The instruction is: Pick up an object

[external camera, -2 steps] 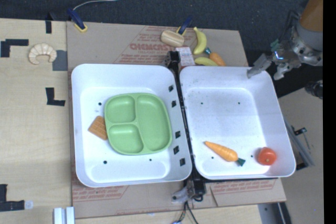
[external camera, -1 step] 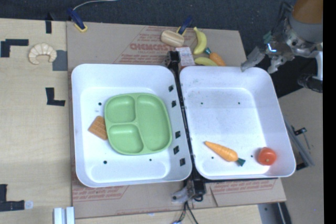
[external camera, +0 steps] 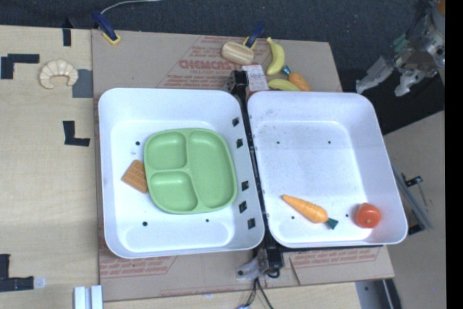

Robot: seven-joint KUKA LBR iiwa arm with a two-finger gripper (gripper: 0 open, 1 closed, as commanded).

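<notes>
Left bin (external camera: 116, 155): green divided plastic plate (external camera: 191, 170) centre. Right bin (external camera: 362, 112): orange toy carrot (external camera: 305, 208) at 6, red tomato (external camera: 368, 216) at 5. Gripper (external camera: 402, 72) parked at 2 o'clock, grip state unclear, nothing grasped; you're pre-approach, next descend on carrot

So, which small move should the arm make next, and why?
Probably swing the gripper left and down over the right white bin, toward the orange toy carrot. The gripper hangs outside the bin's upper right corner, while the carrot lies apart from the red tomato.
</notes>
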